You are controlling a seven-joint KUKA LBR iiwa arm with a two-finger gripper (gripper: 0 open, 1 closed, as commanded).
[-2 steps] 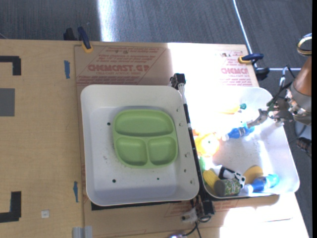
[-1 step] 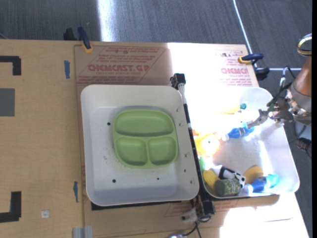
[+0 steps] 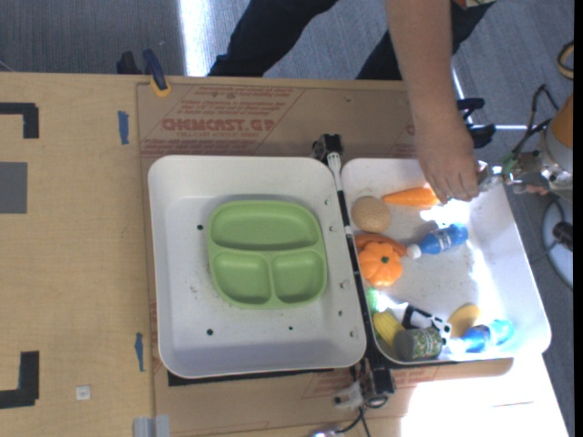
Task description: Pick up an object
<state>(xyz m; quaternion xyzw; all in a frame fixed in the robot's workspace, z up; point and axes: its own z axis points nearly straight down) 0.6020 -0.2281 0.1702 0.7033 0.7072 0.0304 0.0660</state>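
We log colours. Left bin [image 3: 173,244]: white, holding pale green divided plate [image 3: 267,253]. Right bin [image 3: 519,271]: white. In it we note orange carrot [image 3: 410,197], tan round object [image 3: 371,213], orange pumpkin [image 3: 380,260] with green stem, blue bottle [image 3: 442,239] with white cap, yellow corn [image 3: 386,324], dark olive can [image 3: 419,343], black-and-white toy [image 3: 426,320], yellow piece [image 3: 465,316], blue piece [image 3: 483,336]. Bench [image 3: 73,244]: tan, with black marks and blue tape bits. Cardboard [image 3: 237,116]: brown with red lettering.
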